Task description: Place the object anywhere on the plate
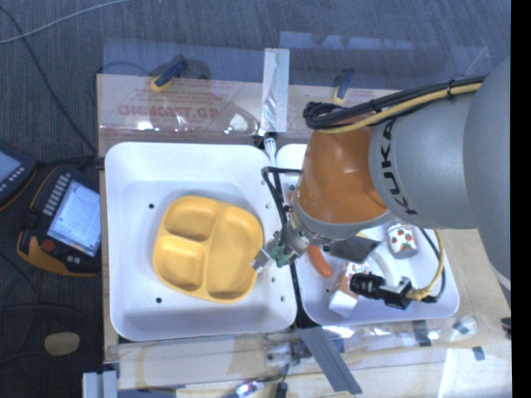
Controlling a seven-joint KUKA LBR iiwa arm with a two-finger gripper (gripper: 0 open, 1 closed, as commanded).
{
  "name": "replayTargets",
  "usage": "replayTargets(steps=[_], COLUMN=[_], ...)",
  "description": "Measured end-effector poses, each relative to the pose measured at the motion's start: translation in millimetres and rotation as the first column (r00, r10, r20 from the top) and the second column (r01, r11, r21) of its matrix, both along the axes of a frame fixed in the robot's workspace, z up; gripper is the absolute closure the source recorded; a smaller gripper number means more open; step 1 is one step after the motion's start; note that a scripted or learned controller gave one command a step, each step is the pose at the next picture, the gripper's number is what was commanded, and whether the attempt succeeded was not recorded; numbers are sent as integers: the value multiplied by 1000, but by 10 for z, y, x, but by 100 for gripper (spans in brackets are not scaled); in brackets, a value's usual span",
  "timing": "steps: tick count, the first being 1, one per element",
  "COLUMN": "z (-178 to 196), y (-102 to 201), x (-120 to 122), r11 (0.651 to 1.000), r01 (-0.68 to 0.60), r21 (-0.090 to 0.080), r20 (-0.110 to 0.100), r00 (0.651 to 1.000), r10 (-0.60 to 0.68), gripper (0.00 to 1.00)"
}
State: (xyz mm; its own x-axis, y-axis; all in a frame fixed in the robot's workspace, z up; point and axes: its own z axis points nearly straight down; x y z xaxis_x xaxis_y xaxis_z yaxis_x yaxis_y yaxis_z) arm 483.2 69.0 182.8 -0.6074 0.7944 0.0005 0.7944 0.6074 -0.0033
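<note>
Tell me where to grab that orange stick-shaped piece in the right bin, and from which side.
Judging by its slim, elongated shape, take the orange piece across its narrow width near the middle, coming straight down from above. It lies flat on the right bin floor, partly under the gripper, so its upper end is hidden.

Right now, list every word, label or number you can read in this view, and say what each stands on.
"KUKA": on the grey arm, partly cut off.
Red print on the cardboard sheet behind the bins: upside down, too blurred to read.
Teach pendant screen: text too small to read.
</note>
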Motion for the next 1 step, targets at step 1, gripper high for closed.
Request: replayTargets(steps=[1], z=[326], y=[603], x=[658], r11=[1000], r01=[-19], r21=[1], r20=[3], r00=[1000], r10=[19], gripper=[100])
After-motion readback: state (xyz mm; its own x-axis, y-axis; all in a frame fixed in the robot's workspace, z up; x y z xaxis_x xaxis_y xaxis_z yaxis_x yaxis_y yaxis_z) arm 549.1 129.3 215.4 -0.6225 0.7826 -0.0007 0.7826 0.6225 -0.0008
